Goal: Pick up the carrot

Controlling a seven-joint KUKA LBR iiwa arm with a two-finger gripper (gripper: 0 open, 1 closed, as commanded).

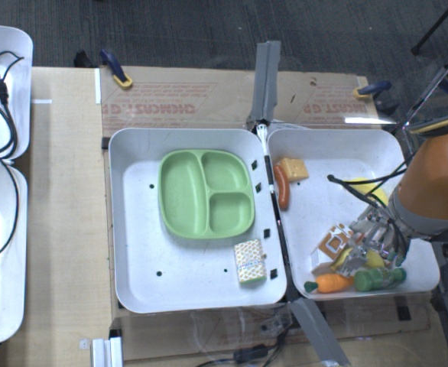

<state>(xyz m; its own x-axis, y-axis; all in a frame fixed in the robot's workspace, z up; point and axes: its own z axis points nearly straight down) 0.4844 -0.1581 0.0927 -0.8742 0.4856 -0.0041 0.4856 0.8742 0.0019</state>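
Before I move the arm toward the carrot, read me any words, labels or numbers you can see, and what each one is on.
"GR..." in red capitals on the brown cardboard sheet behind the left white bin; upside down, the rest too blurred to read.
Red printed line on the same cardboard behind the right white bin: also upside down, unreadable.
Small orange-and-white patterned packet in the right bin: markings too small to read.
Pale patterned box in the left bin: print too small to read.

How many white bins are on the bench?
2. The left bin holds a green plate; the right bin holds the carrot, with the gripper above it.
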